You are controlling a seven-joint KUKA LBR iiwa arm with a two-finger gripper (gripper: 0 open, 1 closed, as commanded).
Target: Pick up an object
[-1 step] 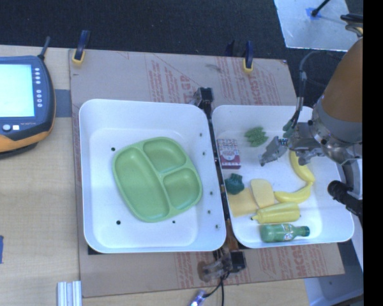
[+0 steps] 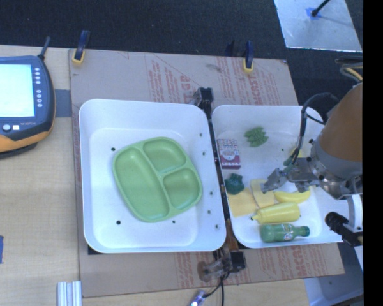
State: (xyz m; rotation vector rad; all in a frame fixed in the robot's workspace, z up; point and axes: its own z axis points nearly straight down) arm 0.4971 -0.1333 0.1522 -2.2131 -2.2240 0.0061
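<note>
My gripper [image 2: 274, 180] hangs low in the right bin [image 2: 271, 116], its fingers pointing left over a yellow cheese slice [image 2: 242, 202]. A banana [image 2: 292, 196] lies just right of the fingertips, with a yellow bottle [image 2: 276, 214] and a green bottle [image 2: 283, 233] below it. A dark green toy [image 2: 234, 184] sits left of the cheese. A small red and white packet [image 2: 228, 152] lies near the bin's left wall. A green leafy piece [image 2: 256, 136] rests at the bin's back. I see nothing clearly between the fingers.
The left bin [image 2: 99, 126] holds a green divided plate [image 2: 157, 178]. A tablet-like pendant [image 2: 16, 101] lies at the bench's far left. Clamps [image 2: 247, 56] stand at the board's back edge. The arm's body [image 2: 345, 139] covers the right bin's right side.
</note>
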